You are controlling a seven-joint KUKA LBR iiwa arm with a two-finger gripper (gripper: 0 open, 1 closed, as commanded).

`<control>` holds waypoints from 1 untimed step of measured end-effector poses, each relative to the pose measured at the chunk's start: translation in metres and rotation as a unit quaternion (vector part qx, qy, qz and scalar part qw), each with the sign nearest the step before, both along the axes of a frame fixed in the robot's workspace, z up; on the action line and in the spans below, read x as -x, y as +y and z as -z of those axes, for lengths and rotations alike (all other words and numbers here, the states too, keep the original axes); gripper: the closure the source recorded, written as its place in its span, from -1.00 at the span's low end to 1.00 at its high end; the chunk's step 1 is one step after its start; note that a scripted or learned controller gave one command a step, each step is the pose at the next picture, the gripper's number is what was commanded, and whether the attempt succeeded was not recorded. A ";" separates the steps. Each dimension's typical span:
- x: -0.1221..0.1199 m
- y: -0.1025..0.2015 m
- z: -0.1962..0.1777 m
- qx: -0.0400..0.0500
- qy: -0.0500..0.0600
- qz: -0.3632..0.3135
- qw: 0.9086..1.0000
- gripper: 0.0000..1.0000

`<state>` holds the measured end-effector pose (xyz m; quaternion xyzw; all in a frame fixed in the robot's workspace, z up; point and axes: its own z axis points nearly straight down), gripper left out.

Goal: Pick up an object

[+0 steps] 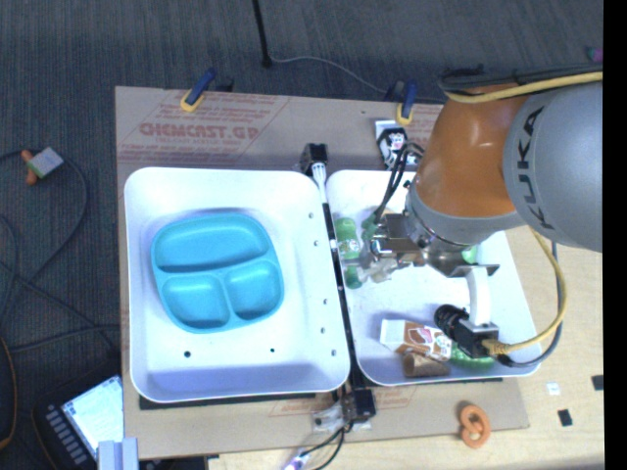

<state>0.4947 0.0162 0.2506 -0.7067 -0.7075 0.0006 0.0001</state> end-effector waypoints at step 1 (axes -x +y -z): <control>0.011 0.035 0.007 0.000 0.000 0.000 1.000 1.00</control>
